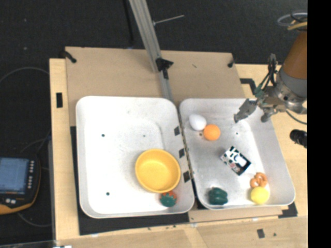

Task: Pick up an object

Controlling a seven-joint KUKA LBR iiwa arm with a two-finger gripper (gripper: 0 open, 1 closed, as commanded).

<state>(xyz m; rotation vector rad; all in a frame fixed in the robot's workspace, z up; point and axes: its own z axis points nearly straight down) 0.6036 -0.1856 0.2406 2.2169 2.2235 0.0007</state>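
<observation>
My gripper (252, 117) hangs over the far right part of the right bin (269, 138), open, with nothing between its fingers. Left of it lie a white egg (197, 122) and an orange ball (211, 133), side by side. Nearer the front sit a black-and-white box (236, 160), a small orange pretzel-like piece (258, 180), a yellow lemon (259, 194) and a dark green pepper (217, 196). All of these rest on the bin floor, apart from the gripper.
The left bin (103, 138) holds a yellow bowl (158, 170) with a small green and red item (168, 199) at its front rim. A slanted metal pole (147, 30) rises behind the bins. A pendant with a screen (15, 182) lies far left.
</observation>
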